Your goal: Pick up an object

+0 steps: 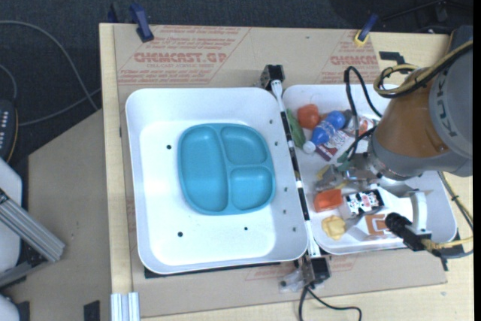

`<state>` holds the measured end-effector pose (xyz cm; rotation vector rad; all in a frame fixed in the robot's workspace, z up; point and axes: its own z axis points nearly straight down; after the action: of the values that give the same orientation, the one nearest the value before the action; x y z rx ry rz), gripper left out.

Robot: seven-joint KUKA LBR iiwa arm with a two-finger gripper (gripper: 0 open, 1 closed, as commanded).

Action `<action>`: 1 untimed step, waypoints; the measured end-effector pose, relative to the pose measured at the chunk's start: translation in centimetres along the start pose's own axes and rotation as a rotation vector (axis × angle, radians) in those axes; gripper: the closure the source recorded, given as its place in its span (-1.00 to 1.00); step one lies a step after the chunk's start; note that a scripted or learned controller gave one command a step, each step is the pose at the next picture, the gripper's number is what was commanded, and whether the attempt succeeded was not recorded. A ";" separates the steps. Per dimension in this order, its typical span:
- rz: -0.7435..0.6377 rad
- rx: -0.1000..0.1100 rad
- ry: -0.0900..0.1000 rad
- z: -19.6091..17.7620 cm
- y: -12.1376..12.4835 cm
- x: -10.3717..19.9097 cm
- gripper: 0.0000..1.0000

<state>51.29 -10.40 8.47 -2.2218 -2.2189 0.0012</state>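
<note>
The arm (409, 128) hangs over the cluttered right bin (443, 218). Its gripper (353, 175) sits low among the objects; whether it grips anything cannot be told. Best it singles out one item, like the orange block (328, 199), and lifts straight up.

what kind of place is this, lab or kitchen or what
Most likely a robotics lab or test cell, not a kitchen. A grey robot arm reaches over two white bins on a clamped bench, cables trail around it, and small toy-like items lie jumbled for grasping practice.
</note>
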 end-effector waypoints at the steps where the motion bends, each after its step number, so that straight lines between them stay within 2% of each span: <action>1: 0.000 -0.002 0.000 -0.9 0.0 0.1 1.00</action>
<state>51.34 -10.34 9.41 -2.2228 -2.2191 -0.0009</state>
